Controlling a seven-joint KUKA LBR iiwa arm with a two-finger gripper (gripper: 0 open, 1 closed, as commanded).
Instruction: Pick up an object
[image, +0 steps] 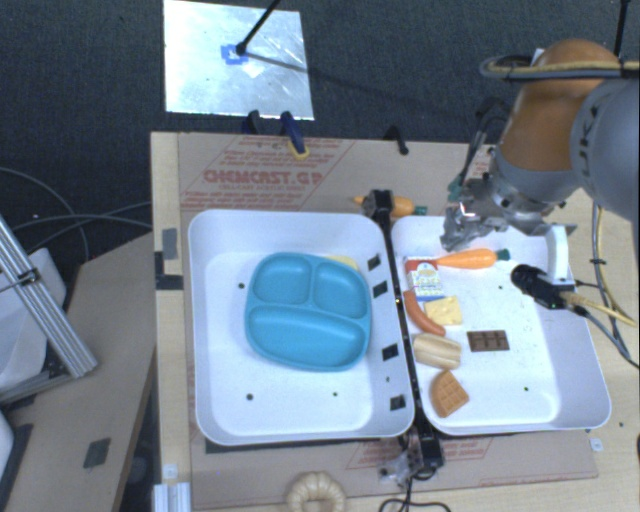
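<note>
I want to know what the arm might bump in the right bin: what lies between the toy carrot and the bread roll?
In the camera view, between the carrot and the bread roll lie a small carton, a yellow cheese slice and a sausage.

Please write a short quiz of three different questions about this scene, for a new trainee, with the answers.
1. True or false: the blue divided tray lies in the left bin.
2. Which item lies nearest the gripper? A) toy carrot B) waffle C) chocolate bar
3. Fill in: the bread roll lies in the ____ bin.

Key: 1 true; 2 A; 3 right.
</note>
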